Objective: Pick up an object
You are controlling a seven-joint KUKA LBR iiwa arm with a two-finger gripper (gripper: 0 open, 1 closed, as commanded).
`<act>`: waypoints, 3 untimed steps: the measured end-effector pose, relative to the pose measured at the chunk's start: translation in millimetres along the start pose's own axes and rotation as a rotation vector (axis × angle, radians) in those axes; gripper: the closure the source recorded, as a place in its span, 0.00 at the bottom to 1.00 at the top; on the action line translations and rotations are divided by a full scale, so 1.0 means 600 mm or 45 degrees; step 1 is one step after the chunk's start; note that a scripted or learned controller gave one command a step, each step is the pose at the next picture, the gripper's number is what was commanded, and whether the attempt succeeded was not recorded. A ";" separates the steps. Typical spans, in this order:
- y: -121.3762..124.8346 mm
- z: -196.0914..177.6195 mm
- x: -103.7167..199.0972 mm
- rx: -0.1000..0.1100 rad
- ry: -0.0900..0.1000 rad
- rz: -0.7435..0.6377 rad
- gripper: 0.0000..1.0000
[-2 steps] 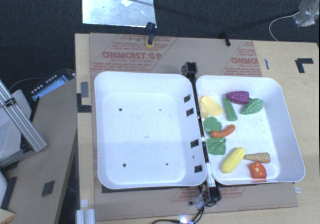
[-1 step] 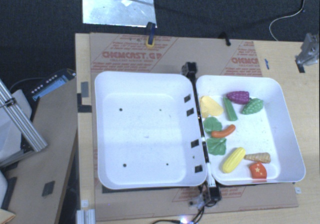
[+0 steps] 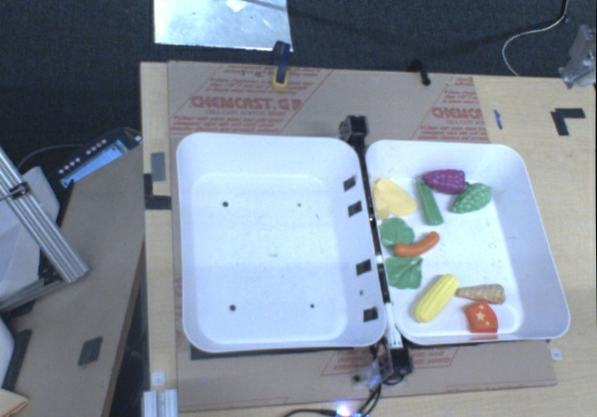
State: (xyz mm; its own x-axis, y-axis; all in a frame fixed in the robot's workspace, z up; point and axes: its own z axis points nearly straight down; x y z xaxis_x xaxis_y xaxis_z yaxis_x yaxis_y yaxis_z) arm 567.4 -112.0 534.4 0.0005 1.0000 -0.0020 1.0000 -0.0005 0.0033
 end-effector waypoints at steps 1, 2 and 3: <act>-0.140 -0.003 0.028 0.000 0.004 -0.006 1.00; -0.057 -0.001 -0.029 -0.002 0.000 0.000 1.00; 0.019 -0.001 -0.058 -0.002 -0.001 -0.001 1.00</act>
